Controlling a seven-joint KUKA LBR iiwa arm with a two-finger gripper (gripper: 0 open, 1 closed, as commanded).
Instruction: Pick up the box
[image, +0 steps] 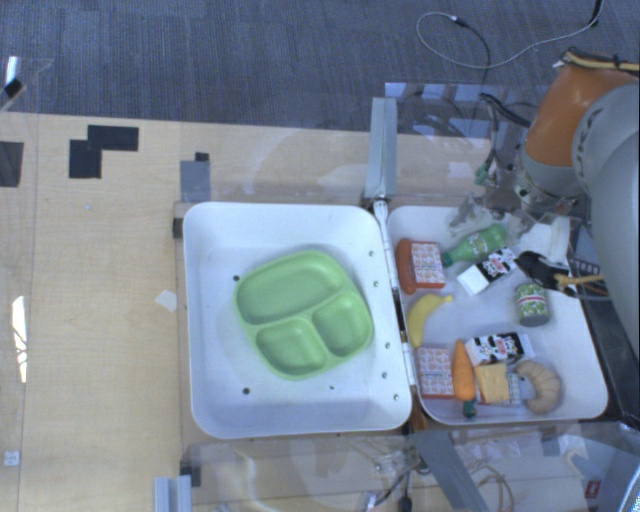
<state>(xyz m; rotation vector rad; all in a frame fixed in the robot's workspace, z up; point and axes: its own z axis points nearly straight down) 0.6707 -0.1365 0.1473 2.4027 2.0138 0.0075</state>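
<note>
While the box, patterned with an orange edge, lies flat at the left side of the right bin, a banana sits just below it and a green bottle just to its right. Second similar box lower down, beside a carrot. Left bin carries a green divided tray. Tool over the right bin's far edge; finger state cannot be told. Both bins rest on the worktop.

Glossy green plastic tray
</note>
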